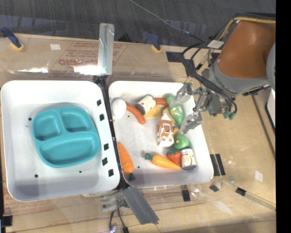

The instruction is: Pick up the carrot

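**Carrot lying toward seven o'clock from the claw**

I am watching the arm (pixel 242 47) reaching in from three o'clock, and its gripper (pixel 190 106) is hovering over the upper right part of the right bin (pixel 136 176). Its two fingers are standing apart with nothing between them, so I am treating the claw as open and empty.

The carrot (pixel 164 161) is lying flat on the floor of that bin near its six o'clock wall, well apart from the claw. From the gripper it is sitting roughly toward seven o'clock. Its long axis is running from ten o'clock to four o'clock, with the green stub at the ten o'clock end and the tip nearly touching a small can (pixel 187 159).

A second orange piece (pixel 125 158) is resting against the bin's nine o'clock wall, and I am judging it a possible decoy. I am expecting the claw to need a turn so its fingers are closing across the carrot's width, clear of the can.
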You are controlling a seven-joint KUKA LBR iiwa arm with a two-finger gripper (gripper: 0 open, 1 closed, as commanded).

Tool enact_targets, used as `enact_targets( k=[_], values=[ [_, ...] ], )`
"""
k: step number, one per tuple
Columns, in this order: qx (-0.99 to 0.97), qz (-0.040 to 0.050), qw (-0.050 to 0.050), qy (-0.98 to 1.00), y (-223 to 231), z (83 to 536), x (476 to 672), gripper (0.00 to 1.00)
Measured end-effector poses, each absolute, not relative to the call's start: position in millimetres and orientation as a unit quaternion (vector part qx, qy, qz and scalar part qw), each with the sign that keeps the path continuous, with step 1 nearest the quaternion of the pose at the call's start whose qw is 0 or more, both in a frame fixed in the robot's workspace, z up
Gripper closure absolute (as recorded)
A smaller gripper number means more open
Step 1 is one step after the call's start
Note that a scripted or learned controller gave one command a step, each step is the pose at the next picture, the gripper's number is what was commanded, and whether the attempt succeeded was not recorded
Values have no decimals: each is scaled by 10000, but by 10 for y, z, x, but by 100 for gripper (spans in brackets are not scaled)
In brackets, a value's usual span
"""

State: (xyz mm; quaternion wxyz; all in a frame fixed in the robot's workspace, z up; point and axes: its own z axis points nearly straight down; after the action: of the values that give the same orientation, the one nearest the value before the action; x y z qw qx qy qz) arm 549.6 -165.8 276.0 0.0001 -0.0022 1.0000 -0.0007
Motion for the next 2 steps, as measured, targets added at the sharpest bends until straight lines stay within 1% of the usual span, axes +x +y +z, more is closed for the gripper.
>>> enact_targets(
  k=[1,2],
  values=[
    [-816,6,-14,9967,-1558,1819,4939,0],
    [-1105,1,6,9939,-1422,916,4870,0]
  ],
)
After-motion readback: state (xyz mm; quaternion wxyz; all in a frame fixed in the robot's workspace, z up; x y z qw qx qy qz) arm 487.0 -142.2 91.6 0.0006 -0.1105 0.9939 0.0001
